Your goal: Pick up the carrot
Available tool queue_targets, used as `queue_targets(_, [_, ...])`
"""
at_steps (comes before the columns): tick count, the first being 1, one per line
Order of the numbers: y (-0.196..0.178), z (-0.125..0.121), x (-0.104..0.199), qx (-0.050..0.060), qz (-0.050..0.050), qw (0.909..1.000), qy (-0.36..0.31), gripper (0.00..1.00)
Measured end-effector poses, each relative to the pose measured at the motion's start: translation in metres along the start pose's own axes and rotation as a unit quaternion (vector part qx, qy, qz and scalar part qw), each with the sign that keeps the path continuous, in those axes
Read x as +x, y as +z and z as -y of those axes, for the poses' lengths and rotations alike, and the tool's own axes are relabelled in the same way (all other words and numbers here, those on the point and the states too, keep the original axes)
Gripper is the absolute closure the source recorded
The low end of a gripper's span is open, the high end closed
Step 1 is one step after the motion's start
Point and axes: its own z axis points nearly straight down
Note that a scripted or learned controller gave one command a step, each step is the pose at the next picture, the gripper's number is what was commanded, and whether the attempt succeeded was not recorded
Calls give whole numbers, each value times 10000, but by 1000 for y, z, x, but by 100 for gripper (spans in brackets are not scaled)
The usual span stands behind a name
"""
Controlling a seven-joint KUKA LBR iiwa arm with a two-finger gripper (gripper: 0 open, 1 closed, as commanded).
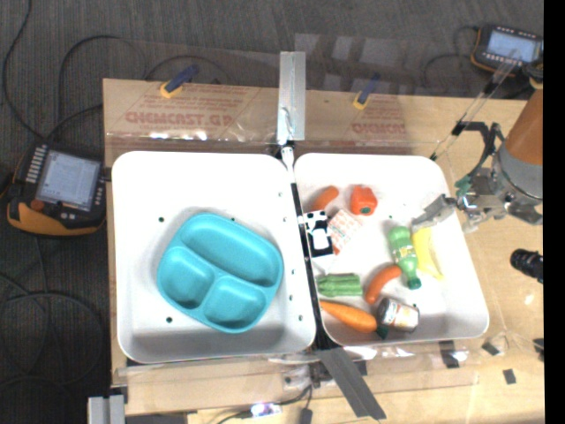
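Lying along the lower edge of the right bin (459, 237), toward the lower middle of the frame, the carrot (347, 315) is resting on its side with its tip pointing left. A small metal can (396, 316) is touching its right end, and a green vegetable (339, 283) is sitting just above it. Farther up in the same bin an orange-red piece (381, 282), a green bottle (403, 254) and a yellow banana (425, 251) are crowding together, with a red pepper (362, 200) near the top. The claw (439, 208) is hanging over the bin's upper right corner, well apart from the carrot, holding nothing; whether it is wide or narrow I cannot tell. A blue divided plate (221, 272) is filling the left bin (141, 193) on the tabletop (221, 113).
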Motion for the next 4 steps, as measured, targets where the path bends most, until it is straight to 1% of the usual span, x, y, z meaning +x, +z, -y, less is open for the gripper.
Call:
queue_targets(1, [36, 28, 94, 14, 6, 9989, 472, 0])
queue_targets(2, [32, 57, 136, 17, 6, 9947, 1028, 0])
queue_targets(3, [100, 58, 112, 13, 22, 9740, 2266, 0])
queue_targets(4, [131, 52, 112, -77, -7, 9646, 2636, 0])
